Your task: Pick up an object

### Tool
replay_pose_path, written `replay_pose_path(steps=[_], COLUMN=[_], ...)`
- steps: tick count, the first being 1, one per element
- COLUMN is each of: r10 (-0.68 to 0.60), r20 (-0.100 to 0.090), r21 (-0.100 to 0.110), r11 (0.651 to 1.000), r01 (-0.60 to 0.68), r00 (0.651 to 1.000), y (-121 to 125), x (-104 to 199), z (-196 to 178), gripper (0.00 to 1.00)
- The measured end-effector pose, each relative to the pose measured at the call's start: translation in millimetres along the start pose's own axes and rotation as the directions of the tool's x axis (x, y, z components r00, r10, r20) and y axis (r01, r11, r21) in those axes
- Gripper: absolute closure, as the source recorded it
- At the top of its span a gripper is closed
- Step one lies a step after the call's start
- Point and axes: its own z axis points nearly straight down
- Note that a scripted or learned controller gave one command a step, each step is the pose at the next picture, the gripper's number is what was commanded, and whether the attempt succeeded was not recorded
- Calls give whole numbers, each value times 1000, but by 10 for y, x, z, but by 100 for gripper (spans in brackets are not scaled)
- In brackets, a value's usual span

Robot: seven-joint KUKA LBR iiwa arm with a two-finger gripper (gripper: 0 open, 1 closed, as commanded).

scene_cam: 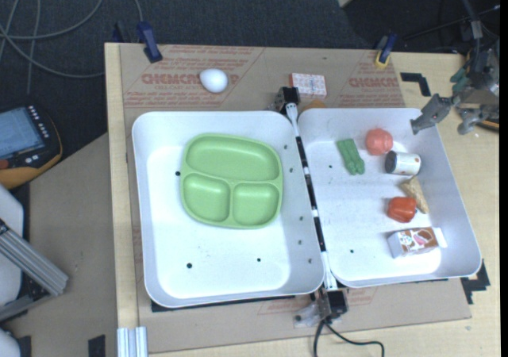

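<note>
Gripper [455,112]: at the far right edge, just outside the right bin's upper corner; you can't tell if the fingers are spread or closed, nothing seen betw. them.
Right bin [361,268]: holds your pick options: green piece [349,155], pink-red ball [379,140], white cylinder [403,163], red obj. [402,208], small carton [413,241], tan bit [414,191] touching the red obj.
Left bin [159,228]: green divided plate [232,181].
Bench: white egg [213,79] above the left bin.

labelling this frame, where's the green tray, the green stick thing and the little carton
green tray [232,159], camera view, its top compartment
green stick [349,155], camera view, its middle
little carton [414,241], camera view, its printed face
</note>
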Motion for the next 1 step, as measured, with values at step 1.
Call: replay_pose_path(steps=[1], r10=[-1], r20=[-1], r21=[1], r11=[1000], r01=[1], r00=[1000], y=[491], x=[229], z=[664], gripper=[0])
